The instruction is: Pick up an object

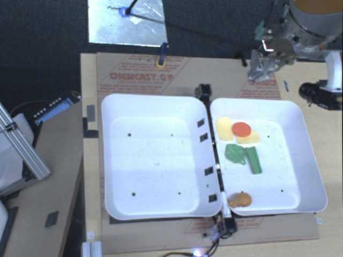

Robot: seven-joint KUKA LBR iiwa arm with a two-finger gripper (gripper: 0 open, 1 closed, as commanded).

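The right bin (300, 143) holds several small things. A red disc (241, 129) lies on a yellow piece (249, 138), and another yellow piece (224, 128) sits just left of it. Below them lie a green leafy piece (234, 153) and a green stick (253, 160). A brown lump (239, 199) rests near the bin's front left corner. My gripper (261, 74) hangs above the bench behind the right bin's far edge, well apart from all of them, with nothing seen in it.
The left bin (155, 154) stands beside the right one, joined by a black hinge strip (214, 159). A shiny metal sheet (127, 14) lies at the back. A yellow-and-blue clip (161, 56) sits on the cardboard behind the left bin.
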